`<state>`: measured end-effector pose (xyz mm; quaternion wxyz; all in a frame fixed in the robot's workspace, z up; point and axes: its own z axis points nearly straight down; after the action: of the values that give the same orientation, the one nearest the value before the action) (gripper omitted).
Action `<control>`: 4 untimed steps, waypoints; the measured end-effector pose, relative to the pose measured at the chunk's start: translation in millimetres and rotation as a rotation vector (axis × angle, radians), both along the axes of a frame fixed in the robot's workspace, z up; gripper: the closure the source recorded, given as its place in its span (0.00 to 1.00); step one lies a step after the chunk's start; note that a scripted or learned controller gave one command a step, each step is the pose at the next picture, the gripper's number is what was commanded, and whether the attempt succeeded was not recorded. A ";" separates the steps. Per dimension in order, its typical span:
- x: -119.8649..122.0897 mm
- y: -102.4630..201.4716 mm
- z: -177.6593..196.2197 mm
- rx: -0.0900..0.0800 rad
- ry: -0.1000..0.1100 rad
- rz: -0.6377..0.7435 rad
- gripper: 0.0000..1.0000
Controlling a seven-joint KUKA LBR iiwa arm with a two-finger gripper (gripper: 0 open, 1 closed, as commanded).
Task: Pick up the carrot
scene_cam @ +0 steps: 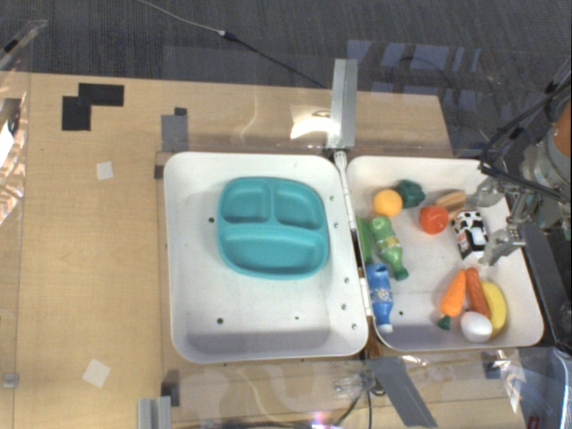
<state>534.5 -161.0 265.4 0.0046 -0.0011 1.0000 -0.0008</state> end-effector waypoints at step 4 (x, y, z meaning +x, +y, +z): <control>-28.0 -30.9 -175.8 -0.012 -0.004 1.002 1.00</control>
<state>506.5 -191.9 89.6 0.0061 -0.4812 0.8766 -0.0044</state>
